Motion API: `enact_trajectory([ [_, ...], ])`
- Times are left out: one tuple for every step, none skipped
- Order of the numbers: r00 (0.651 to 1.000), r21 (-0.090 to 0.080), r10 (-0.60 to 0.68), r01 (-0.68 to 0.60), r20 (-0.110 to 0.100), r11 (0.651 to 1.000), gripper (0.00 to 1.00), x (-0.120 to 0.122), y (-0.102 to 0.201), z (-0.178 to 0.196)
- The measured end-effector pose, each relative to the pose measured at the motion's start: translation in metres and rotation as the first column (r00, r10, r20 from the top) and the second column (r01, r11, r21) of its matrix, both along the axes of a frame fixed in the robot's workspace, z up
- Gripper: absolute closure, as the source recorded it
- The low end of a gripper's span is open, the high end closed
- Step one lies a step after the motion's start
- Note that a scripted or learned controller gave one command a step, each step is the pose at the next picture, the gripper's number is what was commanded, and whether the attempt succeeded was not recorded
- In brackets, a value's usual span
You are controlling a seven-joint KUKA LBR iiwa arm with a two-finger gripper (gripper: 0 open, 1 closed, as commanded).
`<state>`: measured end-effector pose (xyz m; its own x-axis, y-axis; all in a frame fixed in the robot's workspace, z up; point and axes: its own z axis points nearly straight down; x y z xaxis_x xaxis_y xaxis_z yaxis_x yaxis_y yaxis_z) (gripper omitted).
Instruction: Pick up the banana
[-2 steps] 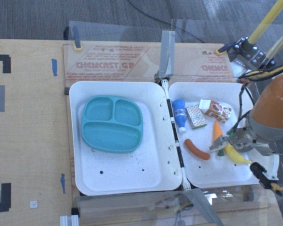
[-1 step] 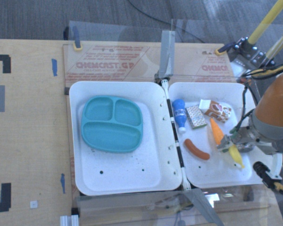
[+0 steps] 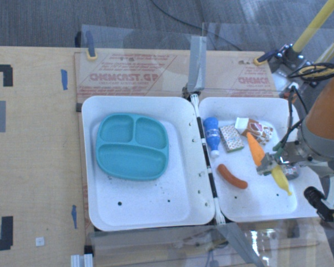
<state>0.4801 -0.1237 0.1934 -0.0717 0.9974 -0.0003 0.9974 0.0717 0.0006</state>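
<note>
The gripper (image 3: 278,168) sits over the yellow banana (image 3: 281,181) at 4 o'clock in the right bin (image 3: 250,211); its grip cannot be told.

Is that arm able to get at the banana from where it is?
Probably yes. The gripper is right over the banana in the right bin, and nothing lies on top; the carrot sits close beside it.

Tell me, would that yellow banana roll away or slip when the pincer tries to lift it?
Probably not roll: the banana looks curved and lies flat on the right bin. It looks like a smooth toy, so likely stiff and light, and it might slip. The pincer sits right over its upper end, beside the carrot.
</note>
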Motion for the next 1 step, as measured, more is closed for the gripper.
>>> enact_trajectory([
  [0.92, -0.003, 0.392, -0.392, 0.003, 0.92, 1.0, 0.0425, -0.0131, 0.0371],
])
